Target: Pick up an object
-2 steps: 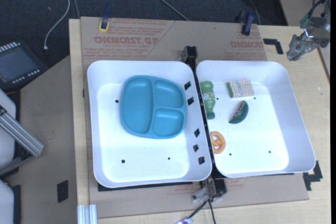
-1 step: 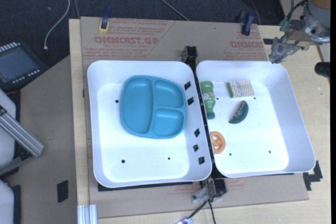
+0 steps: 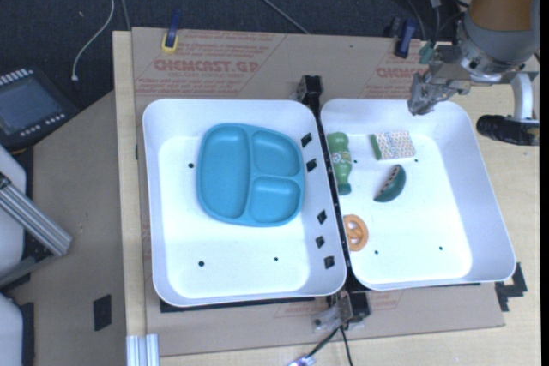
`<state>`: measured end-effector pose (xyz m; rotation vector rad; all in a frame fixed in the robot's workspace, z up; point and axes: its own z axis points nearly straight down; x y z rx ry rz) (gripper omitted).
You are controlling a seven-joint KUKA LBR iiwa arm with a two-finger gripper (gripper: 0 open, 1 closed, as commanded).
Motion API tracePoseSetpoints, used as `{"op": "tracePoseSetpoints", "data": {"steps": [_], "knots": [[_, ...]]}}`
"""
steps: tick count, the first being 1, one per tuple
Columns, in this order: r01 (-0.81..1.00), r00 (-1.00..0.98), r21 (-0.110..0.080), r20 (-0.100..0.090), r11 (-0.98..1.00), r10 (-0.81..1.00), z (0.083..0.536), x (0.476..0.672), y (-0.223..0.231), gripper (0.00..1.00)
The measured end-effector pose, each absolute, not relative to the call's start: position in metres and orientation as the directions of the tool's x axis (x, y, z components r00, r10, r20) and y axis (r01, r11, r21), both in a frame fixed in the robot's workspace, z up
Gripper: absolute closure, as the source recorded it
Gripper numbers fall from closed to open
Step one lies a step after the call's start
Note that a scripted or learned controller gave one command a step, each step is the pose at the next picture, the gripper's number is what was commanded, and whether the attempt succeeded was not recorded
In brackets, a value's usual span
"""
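The hand [image 3: 423,103] hovers above the right bin's [image 3: 480,184] far rim, its finger state indeterminate, clear of the patterned block [image 3: 394,145], which remains accessible.

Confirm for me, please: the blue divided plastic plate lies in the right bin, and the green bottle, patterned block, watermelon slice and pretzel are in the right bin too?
Not quite: the camera view shows the blue divided plastic plate in the left bin; the rest stands.
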<state>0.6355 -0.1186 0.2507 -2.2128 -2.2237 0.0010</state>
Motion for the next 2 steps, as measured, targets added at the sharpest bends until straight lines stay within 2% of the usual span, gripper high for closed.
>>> {"op": "tracePoseSetpoints", "data": {"steps": [1,2], "knots": [[1.0,-0.005,-0.002,0.003,0.005,1.0,0.257,0.624,-0.069,1.0],[1.0,-0.005,-0.004,0.003,0.005,1.0,0.241,0.609,-0.019,1.0]]}}
